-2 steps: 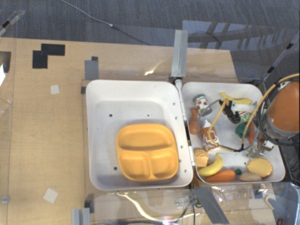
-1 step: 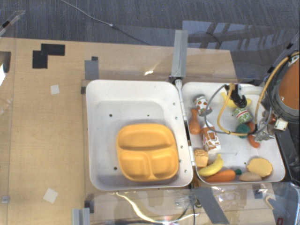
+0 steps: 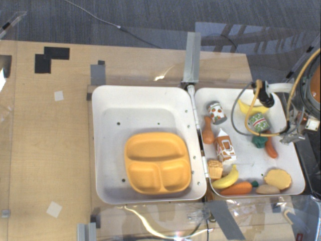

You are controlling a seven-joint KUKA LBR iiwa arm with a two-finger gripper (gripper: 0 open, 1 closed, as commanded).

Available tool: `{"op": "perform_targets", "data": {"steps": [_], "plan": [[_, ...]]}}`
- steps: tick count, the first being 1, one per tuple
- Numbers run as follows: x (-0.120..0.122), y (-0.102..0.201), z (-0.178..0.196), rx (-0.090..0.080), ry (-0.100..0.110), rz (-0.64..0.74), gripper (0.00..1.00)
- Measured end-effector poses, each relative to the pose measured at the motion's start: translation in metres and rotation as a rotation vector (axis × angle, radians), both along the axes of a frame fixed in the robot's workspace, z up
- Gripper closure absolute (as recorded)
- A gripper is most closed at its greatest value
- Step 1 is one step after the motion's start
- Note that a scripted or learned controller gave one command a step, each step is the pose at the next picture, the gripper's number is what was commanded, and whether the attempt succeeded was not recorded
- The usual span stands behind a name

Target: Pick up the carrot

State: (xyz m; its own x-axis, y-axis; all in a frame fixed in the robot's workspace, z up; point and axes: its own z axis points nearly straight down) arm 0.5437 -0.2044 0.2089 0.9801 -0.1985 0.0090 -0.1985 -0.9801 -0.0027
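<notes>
**Carrot lies along the near wall of the right bin**

Nearest the camera, the carrot (image 3: 236,188) rests against the front wall of the right bin (image 3: 300,170). It is a smooth, glossy orange piece, tapered, its long axis running left to right along the bin's near edge, with the thinner end toward the right. A curved yellow banana (image 3: 226,177) touches its left end, and a pale potato-shaped piece (image 3: 267,189) lies just beside its right end, under a round tan cookie-like piece (image 3: 278,177).

In the left bin (image 3: 108,129) sits a matte orange tray (image 3: 157,161) with three rounded compartments.

Further back in the right bin stand a small carton (image 3: 225,149), a little can (image 3: 217,112) and a green-patterned ball (image 3: 258,122).

The arm (image 3: 307,109) sits at the right edge; whether the gripper is apart or together I cannot tell.

Both bins are shallow white plastic on a pale wooden bench (image 3: 45,149), with grey carpet (image 3: 150,9) beyond.
</notes>
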Motion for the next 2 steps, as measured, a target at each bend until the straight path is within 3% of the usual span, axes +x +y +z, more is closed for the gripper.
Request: {"op": "perform_targets", "data": {"steps": [1, 2], "plan": [[-0.051, 0.003, -0.092, 0.004, 0.014, -0.006, 1.0], [-0.042, -0.002, -0.024, -0.001, 0.0, -0.002, 1.0]]}}
